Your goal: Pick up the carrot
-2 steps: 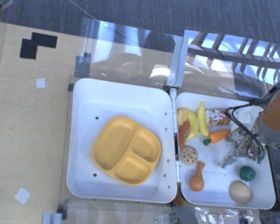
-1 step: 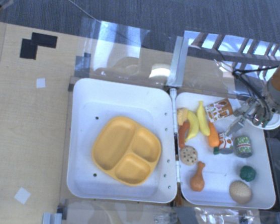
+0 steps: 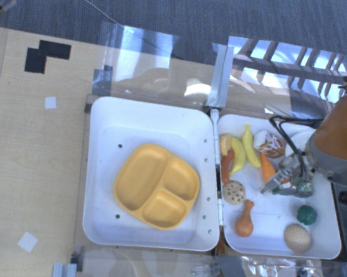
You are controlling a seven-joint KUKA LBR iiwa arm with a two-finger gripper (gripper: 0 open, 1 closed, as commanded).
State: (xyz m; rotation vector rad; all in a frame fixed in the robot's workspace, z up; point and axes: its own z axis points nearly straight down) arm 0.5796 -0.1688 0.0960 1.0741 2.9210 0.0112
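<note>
Worktop: pale wood worktop (image 3: 25, 167) carrying two white bins side by side, with dark carpet (image 3: 177, 3) beyond it at the top of the view.
Hand: the hand (image 3: 276, 185) hangs low over the right bin (image 3: 320, 247), fingers slanting down toward the view's left; how far apart they stand cannot be made out, and nothing is seen between them.
Arm: grey, with the orange band (image 3: 344, 127) just up and right of the hand, reaching in from the right.
Carrot: the carrot (image 3: 266, 167) lies just above and left of the fingertips, an orange wedge, so close that touching or not cannot be told.
Green ball: a dark green ball (image 3: 306, 214) sits below and right of the hand, near it.
Egg: a beige egg (image 3: 297, 237) lies further below, just under the green ball.
Cookie: a speckled round cookie (image 3: 234, 192) lies left of the hand, slightly lower.
Drumstick: an orange-brown drumstick (image 3: 245, 220) lies below and left of the hand, under the cookie.
Bananas: yellow bananas (image 3: 245, 150) lie up and left of the hand, beside the carrot.
Wrapped item: a white and red item (image 3: 273, 144) sits above the hand, past the carrot; what it is cannot be told.
Bin wall: an orange-red piece (image 3: 226, 166) lies along the right bin's left wall, well left of the hand.
Left bin: the left bin (image 3: 94, 219) lies far left of the hand.
Tray: a yellow divided tray (image 3: 157, 185) rests in the left bin.
</note>
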